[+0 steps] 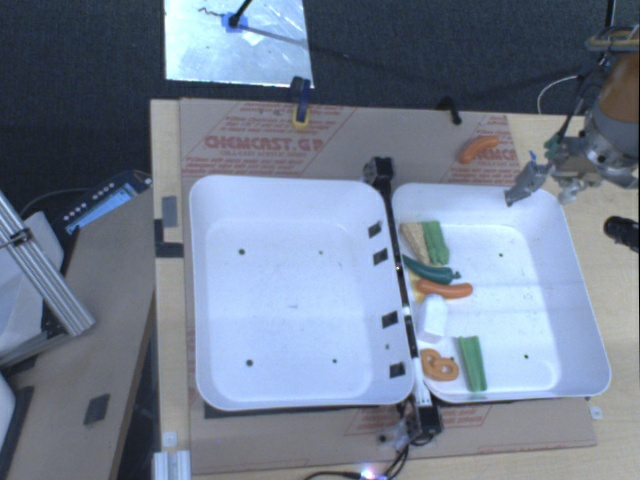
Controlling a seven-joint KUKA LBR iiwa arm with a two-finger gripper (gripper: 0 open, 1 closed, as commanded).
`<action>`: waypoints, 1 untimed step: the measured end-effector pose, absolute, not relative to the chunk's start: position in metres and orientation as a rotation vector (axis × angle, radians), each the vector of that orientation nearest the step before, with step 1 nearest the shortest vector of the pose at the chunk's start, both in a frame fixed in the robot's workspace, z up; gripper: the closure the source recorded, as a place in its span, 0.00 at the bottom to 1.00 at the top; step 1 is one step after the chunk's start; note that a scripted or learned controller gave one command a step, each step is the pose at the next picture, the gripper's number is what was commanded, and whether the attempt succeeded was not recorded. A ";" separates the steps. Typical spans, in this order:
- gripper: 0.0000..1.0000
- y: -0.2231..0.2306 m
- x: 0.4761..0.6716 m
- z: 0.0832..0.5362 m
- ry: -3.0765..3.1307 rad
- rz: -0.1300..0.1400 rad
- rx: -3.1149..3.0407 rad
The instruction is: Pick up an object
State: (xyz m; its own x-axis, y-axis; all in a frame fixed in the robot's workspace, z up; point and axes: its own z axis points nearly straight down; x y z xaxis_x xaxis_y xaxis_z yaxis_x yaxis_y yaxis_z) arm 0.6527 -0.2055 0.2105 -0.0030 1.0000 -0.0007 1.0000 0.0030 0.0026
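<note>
Camera view: tool spread wide, nothing held, above right bin; orange carrot lengthwise left-right

Both white bins look like smooth, faintly glossy plastic, resting on a matt tan cardboard sheet printed in red, with a shiny metal plate on dark, rough carpet beyond.

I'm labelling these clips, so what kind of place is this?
Probably a robot lab test bench: two white bins side by side on a board, small toy foods in the right one, and a robot gripper above its far corner.
</note>
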 end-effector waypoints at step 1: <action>0.00 -0.173 0.576 0.133 2.229 -0.006 2.228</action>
State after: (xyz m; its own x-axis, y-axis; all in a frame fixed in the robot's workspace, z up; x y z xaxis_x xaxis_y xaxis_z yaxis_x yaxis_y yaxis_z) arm 0.5757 -0.1731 0.1331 -0.0004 1.0000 0.0042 1.0000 0.0004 -0.0094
